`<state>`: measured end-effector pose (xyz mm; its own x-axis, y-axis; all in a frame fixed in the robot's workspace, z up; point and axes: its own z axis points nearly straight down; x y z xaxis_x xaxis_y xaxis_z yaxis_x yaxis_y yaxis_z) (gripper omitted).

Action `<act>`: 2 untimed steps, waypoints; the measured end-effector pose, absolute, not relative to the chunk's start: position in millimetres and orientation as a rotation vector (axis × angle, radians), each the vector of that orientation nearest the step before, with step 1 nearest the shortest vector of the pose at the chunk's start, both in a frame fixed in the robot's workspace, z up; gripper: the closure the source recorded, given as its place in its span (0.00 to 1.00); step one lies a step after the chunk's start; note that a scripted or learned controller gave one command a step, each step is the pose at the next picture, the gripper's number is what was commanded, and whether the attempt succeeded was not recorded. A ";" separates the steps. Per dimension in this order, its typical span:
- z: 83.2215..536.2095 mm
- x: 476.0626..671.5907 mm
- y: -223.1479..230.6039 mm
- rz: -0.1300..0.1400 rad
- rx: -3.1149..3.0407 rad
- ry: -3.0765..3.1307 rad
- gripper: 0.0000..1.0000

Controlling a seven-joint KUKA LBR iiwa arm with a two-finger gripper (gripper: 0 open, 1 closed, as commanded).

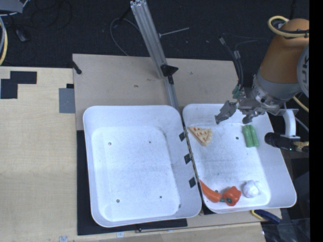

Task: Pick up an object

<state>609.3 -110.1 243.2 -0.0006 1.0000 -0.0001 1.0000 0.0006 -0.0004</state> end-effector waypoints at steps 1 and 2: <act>112.7 603.0 -138.2 0.009 -2.218 -2.216 0.00; 127.3 605.1 -139.8 0.001 -2.225 -2.217 1.00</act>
